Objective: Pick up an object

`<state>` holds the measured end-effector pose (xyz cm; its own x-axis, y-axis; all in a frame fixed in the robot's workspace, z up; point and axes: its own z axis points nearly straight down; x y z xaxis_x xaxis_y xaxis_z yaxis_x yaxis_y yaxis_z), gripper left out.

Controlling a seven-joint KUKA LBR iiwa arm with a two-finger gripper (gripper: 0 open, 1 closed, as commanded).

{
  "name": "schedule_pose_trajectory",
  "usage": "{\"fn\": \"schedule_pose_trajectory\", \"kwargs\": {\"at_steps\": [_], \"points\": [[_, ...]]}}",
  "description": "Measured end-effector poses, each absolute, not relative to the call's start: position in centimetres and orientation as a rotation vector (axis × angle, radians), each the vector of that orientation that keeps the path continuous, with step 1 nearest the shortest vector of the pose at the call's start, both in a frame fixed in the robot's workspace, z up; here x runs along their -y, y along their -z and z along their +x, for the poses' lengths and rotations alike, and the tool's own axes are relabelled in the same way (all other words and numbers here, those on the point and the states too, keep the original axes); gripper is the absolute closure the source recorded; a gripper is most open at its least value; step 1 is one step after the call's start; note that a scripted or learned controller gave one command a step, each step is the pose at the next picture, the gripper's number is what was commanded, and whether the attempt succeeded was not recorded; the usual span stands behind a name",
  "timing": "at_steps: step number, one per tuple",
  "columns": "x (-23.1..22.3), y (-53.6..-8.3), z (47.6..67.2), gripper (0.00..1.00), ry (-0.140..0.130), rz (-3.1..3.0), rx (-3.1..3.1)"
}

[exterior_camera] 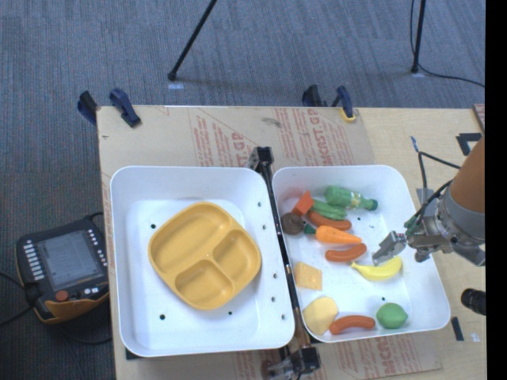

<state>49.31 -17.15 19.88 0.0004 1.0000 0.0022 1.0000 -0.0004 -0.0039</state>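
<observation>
So far nothing is lifted: the end effector (394,248) hangs low in the right bin (420,291), fingers apart and holding nothing, just above the toy banana (379,271) lying there.

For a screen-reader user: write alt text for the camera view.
A grey robot arm reaches in from the right, its gripper hovering over the right white bin just above a yellow banana among toy foods including a carrot, sausages and a green ball. The left white bin holds a yellow divided plate.
</observation>
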Motion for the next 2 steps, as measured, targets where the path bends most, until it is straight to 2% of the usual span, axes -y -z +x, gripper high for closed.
{"fn": "schedule_pose_trajectory", "kwargs": {"at_steps": [1,2], "points": [[15.7,-8.7,53.6,0.00,-0.002,-2.218,2.217],[9.7,-9.9,58.1,0.00,0.000,-2.218,2.221]]}}
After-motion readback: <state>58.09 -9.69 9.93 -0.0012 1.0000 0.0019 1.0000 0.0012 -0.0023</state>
